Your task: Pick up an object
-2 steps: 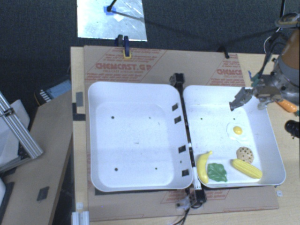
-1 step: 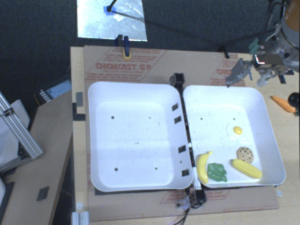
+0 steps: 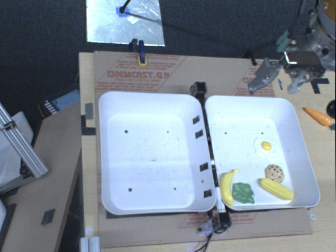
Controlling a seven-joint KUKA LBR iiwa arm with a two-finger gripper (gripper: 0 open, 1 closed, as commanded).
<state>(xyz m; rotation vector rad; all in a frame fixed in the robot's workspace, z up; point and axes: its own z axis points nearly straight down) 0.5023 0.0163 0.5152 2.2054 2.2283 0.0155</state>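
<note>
Arm (image 3: 320, 20) is seen at the top right, above the far right corner of the bench, outside both bins. Wrist is held high and back; gripper (image 3: 278, 80) hangs over the cardboard just beyond the far rim of the right bin (image 3: 294, 114). Two grey fingers are visible, one at (image 3: 264, 76) pointing down-left, the other nearer the right edge; they are spread apart with clear space between them, nothing is held between them. Cables are seen running up from the wrist.

Objects are grouped in the right bin, toward its near side:
- fried egg (image 3: 265, 146), white with yellow yolk, mid-right of the bin floor
- cookie (image 3: 274, 172), round, brown, just nearer than the egg
- corn cob (image 3: 276, 189), yellow, lying slanted, just beside the cookie on the near side
- banana (image 3: 227, 187), yellow, curved, close to the bin's left wall
- green leaf piece (image 3: 243, 193), touching or just beside the banana on its right

All of these are well apart from the gripper. Left bin (image 3: 105, 140) is seen beside the right bin, the two joined along a black clip strip. An orange carrot (image 3: 318, 116) lies on the bench outside the right bin, near the right edge. A foil sheet (image 3: 125, 14) lies on the dark floor beyond the bench.
</note>
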